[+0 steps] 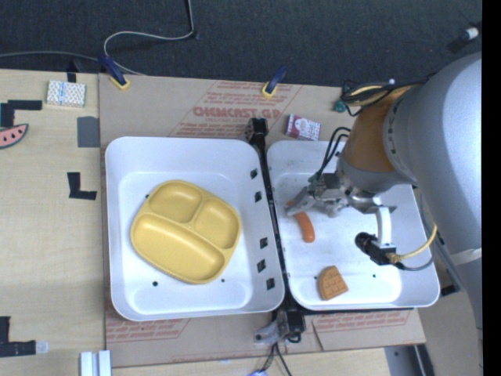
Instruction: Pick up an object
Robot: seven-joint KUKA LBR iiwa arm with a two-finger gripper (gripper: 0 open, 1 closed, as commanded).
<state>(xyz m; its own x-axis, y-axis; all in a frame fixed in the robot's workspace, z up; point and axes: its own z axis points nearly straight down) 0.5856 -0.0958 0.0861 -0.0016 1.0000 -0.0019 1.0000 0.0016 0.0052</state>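
Observation:
In the right bin (407, 288) lie an orange sausage-shaped piece (304, 227) and a tan waffle-like piece (332, 283) near the front wall. My gripper (307, 201) reaches in from the right and hangs low over the bin's left part, its tips just above and behind the sausage piece. Nothing shows between its tips. The grey arm with its orange band (376, 143) covers the back right of that bin.
The left bin (125, 288) holds a yellow divided plate (186, 229). A black divider (266, 210) runs between the bins. A small red-and-white packet (302, 127) lies on the cardboard behind the right bin. Cables (391, 253) loop beside the wrist.

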